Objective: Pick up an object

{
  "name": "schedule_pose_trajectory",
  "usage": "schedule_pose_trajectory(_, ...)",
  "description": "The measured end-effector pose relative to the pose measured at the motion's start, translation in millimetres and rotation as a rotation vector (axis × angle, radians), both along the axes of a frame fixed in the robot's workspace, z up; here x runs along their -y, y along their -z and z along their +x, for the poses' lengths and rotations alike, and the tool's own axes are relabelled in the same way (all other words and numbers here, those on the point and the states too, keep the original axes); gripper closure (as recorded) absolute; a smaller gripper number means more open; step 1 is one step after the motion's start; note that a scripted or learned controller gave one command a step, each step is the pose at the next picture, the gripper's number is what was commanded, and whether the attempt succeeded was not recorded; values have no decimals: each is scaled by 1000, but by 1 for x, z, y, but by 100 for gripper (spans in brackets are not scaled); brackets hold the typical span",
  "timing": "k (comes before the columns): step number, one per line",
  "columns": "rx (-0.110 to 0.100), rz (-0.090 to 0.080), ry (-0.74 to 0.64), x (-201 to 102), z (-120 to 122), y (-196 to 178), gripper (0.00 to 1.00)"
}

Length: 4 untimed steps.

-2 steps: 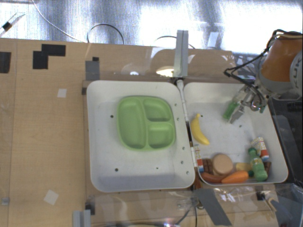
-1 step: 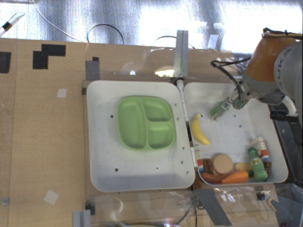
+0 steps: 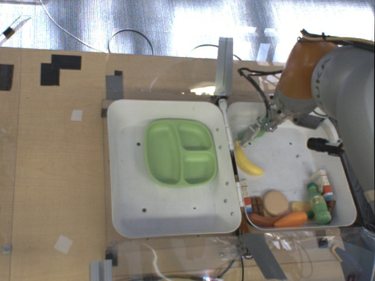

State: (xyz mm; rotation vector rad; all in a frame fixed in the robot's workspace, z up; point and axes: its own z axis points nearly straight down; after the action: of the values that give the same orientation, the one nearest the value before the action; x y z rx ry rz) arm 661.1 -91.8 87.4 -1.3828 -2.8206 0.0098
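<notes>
In the right bin (image 3: 345, 215), a yellow banana (image 3: 246, 162) lies flat near the left wall, curved, one end toward the far left corner; along the near edge a cluster: a brown round disc (image 3: 275, 204), an orange carrot (image 3: 290, 219) lying flat, a dark red sausage (image 3: 262, 219); a green bottle (image 3: 319, 206) lies toward the near right corner

Your end effector (image 3: 253, 131) hangs in the right bin (image 3: 293, 151); the banana (image 3: 247, 161) lies just below it, the divided plate (image 3: 180, 151) left, in the left bin (image 3: 126, 174).
</notes>
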Motion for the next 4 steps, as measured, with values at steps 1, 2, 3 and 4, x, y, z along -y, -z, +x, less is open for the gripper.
schedule_pose_trajectory(1, 18, 2, 90, 46, -8, -66, 0)
schedule_pose_trajectory(2, 10, 2, 105, 103, 8, -37, 0)
schedule_pose_trajectory(3, 13, 3, 259, 115, -63, 0, 0)
schedule_pose_trajectory(4, 13, 6, 403, 69, -18, 1, 0)
